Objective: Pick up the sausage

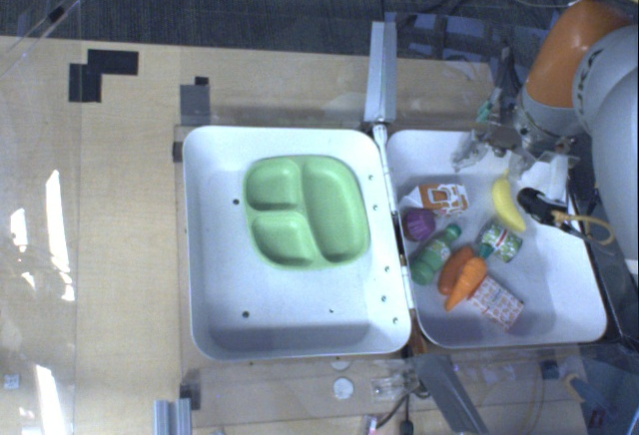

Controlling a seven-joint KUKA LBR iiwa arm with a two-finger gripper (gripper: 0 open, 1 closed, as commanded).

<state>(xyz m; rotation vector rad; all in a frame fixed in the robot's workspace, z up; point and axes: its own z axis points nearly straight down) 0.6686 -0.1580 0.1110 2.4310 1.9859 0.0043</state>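
Observation:
In the right bin [579,323], an orange-brown sausage-shaped piece [455,265] lies in the middle, pressed against an orange carrot [465,285]. I cannot tell the two apart with certainty. My gripper [495,150] hangs over the bin's far part, above and to the right of that pair and well apart from it. Its fingers are spread open, with nothing between them. The grey arm with its orange band [569,44] comes in from the upper right.
Around the sausage lie a green bottle [433,255], a purple vegetable [418,222], a small orange-and-white carton [443,196], a banana [507,205], a green can [501,241] and a pinkish box [496,303]. The left bin [215,303] holds a green compartment plate [305,209].

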